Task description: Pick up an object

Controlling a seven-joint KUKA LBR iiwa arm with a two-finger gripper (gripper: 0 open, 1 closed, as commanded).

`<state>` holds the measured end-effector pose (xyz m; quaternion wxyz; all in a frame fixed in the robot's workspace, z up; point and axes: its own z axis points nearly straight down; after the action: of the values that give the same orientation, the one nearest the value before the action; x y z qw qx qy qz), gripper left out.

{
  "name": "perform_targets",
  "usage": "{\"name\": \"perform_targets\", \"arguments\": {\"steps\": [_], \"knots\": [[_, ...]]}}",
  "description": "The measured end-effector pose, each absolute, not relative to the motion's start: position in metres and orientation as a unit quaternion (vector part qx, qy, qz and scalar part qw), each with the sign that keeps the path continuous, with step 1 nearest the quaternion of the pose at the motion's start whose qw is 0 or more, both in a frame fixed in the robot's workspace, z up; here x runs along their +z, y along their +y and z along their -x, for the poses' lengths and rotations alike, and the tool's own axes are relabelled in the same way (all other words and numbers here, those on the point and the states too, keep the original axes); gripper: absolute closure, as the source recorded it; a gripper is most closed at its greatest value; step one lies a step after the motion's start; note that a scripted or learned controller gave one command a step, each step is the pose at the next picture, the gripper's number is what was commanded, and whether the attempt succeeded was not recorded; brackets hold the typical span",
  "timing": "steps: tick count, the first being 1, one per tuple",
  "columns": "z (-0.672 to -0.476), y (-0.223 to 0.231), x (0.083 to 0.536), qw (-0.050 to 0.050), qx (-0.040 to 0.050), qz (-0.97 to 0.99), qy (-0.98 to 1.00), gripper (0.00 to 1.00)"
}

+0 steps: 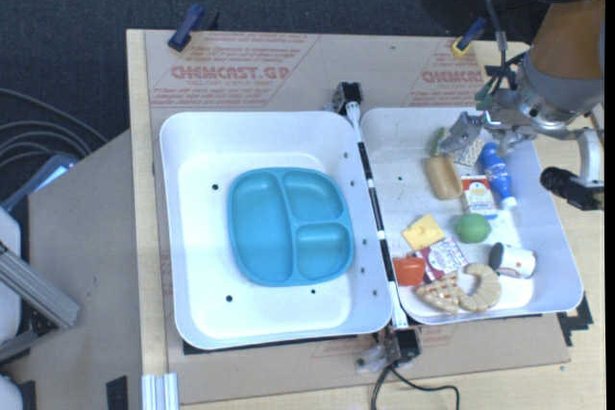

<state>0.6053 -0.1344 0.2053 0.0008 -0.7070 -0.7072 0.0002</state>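
Observation:
The right bin (557, 235) holds several small items. Among them are a tan bread roll (444, 176), a blue bottle (496, 174), a red and white carton (478, 196), a green ball (472, 228) and a yellow cheese wedge (423, 232). A red block (408, 271), a waffle (439, 293) and a white cup (516, 260) lie near the bin's front. My gripper (468, 135) hangs low over the far part of this bin, just above the bread roll and left of the blue bottle. A small green item (439, 142) lies at its left side.
The left bin (192, 168) holds a blue divided plate (290, 226). A black clip joins the bins at the back (348, 95), and another at the front (399, 344). Blue clamps (185, 27) pin the cardboard base. The arm's body (567, 43) rises over the right bin's far right corner.

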Motion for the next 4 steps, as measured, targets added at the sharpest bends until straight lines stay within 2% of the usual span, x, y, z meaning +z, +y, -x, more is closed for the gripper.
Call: {"name": "perform_targets", "arguments": {"steps": [1,2,3,4], "knots": [[-0.654,-0.166,0.085,0.001,-0.0011,0.706,-0.708,0.00],[-0.655,-0.166,0.096,-0.001,-0.0012,0.706,-0.708,1.00],[-0.655,-0.166,0.096,0.000,-0.0011,0.706,-0.708,0.00],[-0.665,-0.116,0.085,0.002,0.0012,0.707,-0.707,0.00]]}}
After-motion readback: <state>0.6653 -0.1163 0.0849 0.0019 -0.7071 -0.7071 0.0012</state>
